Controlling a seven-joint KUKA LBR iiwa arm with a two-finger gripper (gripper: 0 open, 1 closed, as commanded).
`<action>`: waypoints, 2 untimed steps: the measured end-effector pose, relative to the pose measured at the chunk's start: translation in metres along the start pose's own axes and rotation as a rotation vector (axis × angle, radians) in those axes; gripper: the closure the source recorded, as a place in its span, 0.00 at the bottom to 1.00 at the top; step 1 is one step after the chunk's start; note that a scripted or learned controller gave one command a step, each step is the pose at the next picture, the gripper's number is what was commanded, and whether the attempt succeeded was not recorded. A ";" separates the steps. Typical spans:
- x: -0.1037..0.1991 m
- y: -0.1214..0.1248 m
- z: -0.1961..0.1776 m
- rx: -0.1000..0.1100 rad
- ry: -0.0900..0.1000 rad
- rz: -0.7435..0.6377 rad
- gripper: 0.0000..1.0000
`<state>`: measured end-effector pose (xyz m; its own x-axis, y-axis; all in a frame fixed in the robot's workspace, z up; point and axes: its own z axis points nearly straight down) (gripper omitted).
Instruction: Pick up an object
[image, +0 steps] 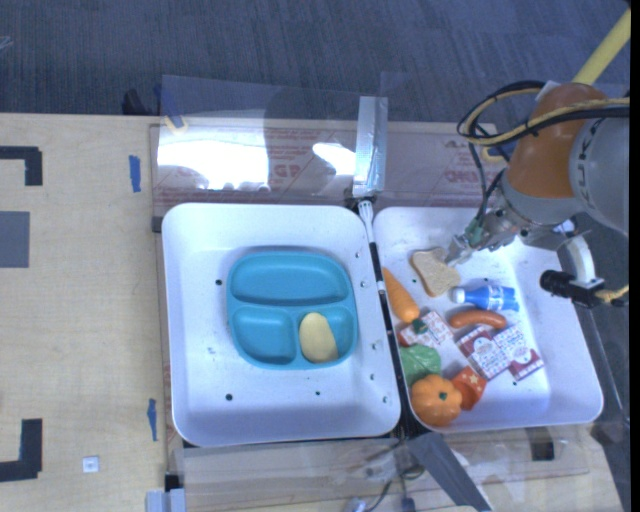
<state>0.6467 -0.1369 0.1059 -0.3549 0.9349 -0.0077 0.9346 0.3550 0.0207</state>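
Observation:
The right bin (570, 395) holds a tan bread slice (435, 271), an orange carrot (400, 296), a blue and white bottle (485, 296), a red sausage (478, 320), two red and white packets (497, 352), a green pepper (420, 358) and a small orange pumpkin (437, 398). My gripper (473, 238) hangs low at the back of this bin, just right of and behind the bread slice. Nothing shows in its grasp. In the left bin, a yellow lemon-like object (318, 337) lies in a compartment of the blue divided tray (290, 280).
The left bin (190, 330) carries the blue tray in its middle. A metal divider (370, 160) rises behind the seam between the bins. Black cables and an orange band (540, 160) of the arm loom over the right bin's back right corner.

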 end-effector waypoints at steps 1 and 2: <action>0.023 0.036 0.011 0.005 -0.004 0.102 1.00; 0.030 0.036 0.014 0.014 0.012 0.098 0.00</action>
<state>0.6700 -0.0960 0.0927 -0.2621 0.9650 0.0059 0.9650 0.2621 0.0065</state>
